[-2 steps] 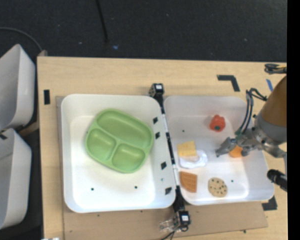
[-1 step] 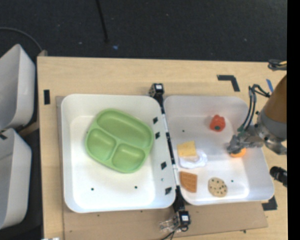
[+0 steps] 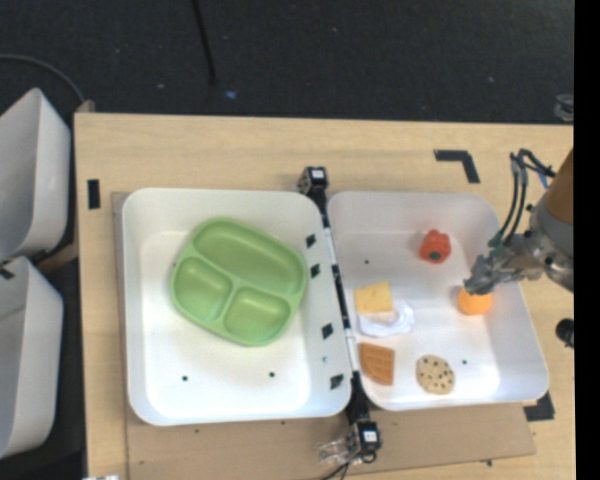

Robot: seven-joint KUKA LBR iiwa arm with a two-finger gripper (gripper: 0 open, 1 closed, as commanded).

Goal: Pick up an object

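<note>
The right bin (image 3: 510, 368) holds several small items: a red pepper-like piece (image 3: 435, 246), a small orange fruit (image 3: 474, 303), a yellow block (image 3: 374, 297) on a white scrap (image 3: 398, 320), a brown cracker (image 3: 377, 363) and a chocolate-chip cookie (image 3: 435, 374). My gripper (image 3: 486, 276) reaches in from the right and hangs low at the orange fruit's upper edge, touching or almost touching it. The fruit still rests on the bin floor. The arm's grey wrist hides the gripper's upper part.
A green divided plate (image 3: 240, 281) lies in the left bin (image 3: 150, 368). A black-clipped divider (image 3: 330, 288) separates the two bins. Two white containers (image 3: 15, 178) stand off the bench at the left. The right bin's wall runs close to the gripper.
</note>
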